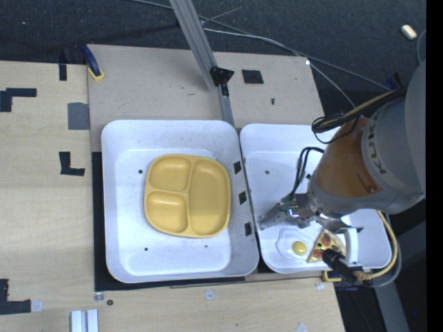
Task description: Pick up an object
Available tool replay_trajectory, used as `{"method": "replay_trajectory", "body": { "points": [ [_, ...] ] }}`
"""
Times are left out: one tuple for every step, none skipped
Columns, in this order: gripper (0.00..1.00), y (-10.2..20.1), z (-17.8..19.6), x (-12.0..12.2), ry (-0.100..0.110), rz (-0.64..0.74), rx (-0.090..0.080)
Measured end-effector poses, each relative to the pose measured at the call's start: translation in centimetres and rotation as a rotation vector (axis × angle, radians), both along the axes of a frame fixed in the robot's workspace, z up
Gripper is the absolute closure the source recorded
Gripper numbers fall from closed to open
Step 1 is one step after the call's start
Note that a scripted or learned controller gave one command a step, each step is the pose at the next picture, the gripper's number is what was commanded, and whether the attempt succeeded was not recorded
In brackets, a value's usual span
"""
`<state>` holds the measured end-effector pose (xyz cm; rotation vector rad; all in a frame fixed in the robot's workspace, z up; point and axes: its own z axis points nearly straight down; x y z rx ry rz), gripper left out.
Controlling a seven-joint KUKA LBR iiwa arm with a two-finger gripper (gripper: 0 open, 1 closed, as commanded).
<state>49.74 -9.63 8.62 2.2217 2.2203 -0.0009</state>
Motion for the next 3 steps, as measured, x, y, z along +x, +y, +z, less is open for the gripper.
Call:
{"method": "replay_trajectory", "body": {
  "points": [
    [1.0, 0.0, 1.1, 0.1, -0.003, 0.001, 0.0],
    [1.0, -0.8, 5.8, -0.2, -0.001, 0.0, 0.0],
    [1.0, -0.3, 10.2, -0.3, -0.002, 0.002, 0.001]
  ]
}}
